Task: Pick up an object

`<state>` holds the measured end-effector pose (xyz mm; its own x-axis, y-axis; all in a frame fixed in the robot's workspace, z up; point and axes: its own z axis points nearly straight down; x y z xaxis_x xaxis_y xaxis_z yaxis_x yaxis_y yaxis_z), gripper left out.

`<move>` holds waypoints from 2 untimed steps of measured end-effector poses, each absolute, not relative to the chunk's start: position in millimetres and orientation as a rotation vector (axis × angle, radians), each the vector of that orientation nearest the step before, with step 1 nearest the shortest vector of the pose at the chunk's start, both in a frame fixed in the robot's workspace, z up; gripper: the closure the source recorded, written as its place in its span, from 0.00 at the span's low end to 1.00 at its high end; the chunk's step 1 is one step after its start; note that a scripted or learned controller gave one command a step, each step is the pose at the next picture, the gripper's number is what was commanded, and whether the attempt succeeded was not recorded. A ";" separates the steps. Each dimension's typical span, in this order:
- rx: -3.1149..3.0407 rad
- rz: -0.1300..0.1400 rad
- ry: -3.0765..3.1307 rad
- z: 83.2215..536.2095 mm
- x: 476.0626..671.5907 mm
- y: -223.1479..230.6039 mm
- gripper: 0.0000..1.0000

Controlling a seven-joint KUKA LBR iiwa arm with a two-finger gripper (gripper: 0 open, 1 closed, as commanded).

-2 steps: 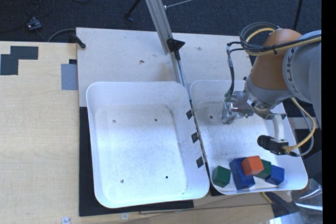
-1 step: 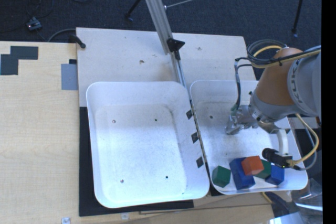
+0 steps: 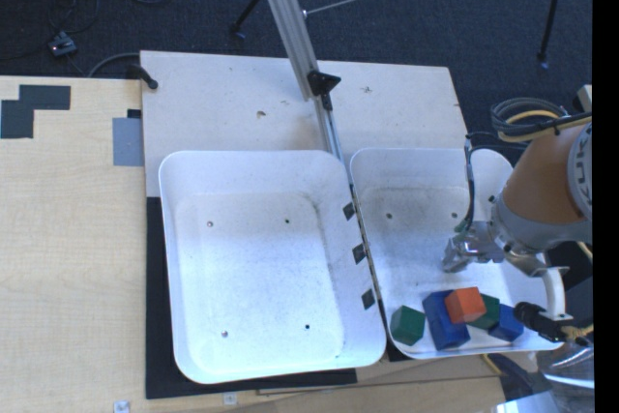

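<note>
Camera view: jaws (image 3: 462, 251), state unclear, above clustered blocks (image 3: 455, 316) in right bin (image 3: 416, 198).

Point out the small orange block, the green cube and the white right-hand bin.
small orange block (image 3: 465, 303), camera view, its top face.
green cube (image 3: 408, 324), camera view, its top face.
white right-hand bin (image 3: 411, 213), camera view, bare floor.
</note>
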<state>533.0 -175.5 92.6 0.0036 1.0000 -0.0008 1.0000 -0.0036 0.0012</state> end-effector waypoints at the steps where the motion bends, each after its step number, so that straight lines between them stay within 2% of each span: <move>1: 2.215 0.006 2.225 159.8 550.9 -134.7 1.00; 2: 2.221 0.001 2.217 212.9 550.1 -169.5 1.00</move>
